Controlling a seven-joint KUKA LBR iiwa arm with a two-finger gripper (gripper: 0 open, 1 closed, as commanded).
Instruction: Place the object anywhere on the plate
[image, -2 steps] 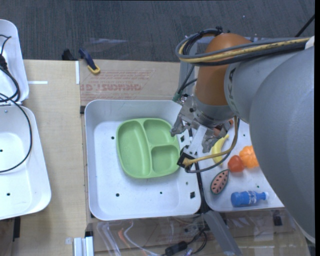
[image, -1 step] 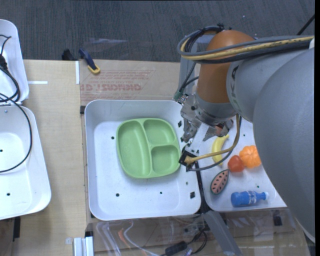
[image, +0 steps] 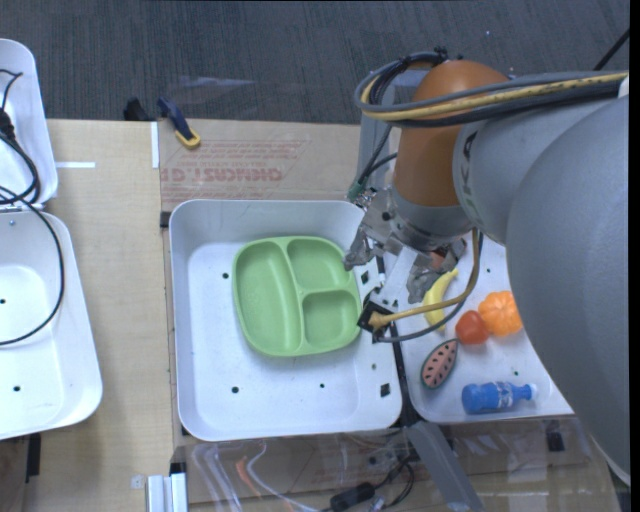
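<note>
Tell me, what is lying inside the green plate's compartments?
The green plate shows three compartments with nothing visible in them. The end effector overlaps its right rim, hiding that edge.

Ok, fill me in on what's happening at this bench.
The grey arm's hand hangs over the seam between the two shallow white bins, beside the right edge of the green three-compartment plastic plate. Nothing lies on the plate. The toys sit in the right-hand bin: a yellow banana, an orange fruit, a red tomato-like ball, a seeded fruit slice and a blue bottle.
</note>
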